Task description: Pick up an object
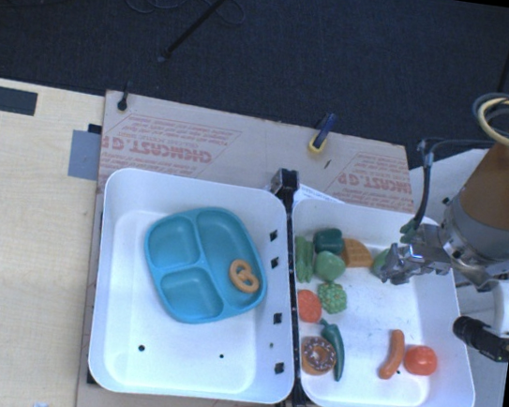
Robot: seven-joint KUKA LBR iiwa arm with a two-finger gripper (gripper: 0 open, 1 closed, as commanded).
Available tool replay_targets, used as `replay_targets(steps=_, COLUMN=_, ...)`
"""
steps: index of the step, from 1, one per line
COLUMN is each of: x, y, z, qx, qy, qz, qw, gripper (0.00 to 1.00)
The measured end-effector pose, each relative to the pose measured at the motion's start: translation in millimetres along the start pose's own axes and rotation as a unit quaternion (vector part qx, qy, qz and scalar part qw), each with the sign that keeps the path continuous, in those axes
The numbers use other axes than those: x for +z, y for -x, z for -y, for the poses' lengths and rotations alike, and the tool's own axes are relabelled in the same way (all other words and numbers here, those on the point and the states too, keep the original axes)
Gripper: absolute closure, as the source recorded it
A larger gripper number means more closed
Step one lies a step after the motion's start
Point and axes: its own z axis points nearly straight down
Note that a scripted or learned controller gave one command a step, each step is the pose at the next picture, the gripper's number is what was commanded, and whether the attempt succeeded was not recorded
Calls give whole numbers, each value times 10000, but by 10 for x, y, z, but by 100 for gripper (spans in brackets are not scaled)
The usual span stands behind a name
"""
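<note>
Pretzel lies in your blue divided plate in the left bin. Toy foods crowd the right bin: green vegetables, doughnut, sausage, tomato. Your gripper hovers there; its opening cannot be judged.

Even overhead light, soft shadows, mild overall blur.

Both bins look like smooth, glossy white plastic. The blue tray at nine o'clock is matt plastic. Brown cardboard lies beneath; pale wood bench looks smooth. The gripper looks metallic.
</note>
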Motion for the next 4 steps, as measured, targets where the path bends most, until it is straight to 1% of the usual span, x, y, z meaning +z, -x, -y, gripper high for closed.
replay_targets(steps=1, x=44, y=-569, z=115, qx=-4, qy=-10, qz=-2, qw=10000, gripper=100)
replay_targets(steps=2, x=59, y=-1166, z=178, qx=-6, qy=-12, qz=-1, qw=10000, gripper=100)
replay_targets(steps=3, x=135, y=-1686, z=-5, qx=-5, qy=-4, qz=4, qw=10000, gripper=100)
replay_targets(steps=4, x=56, y=-1701, z=89, qx=13, qy=-9, qz=11, qw=10000, gripper=100)
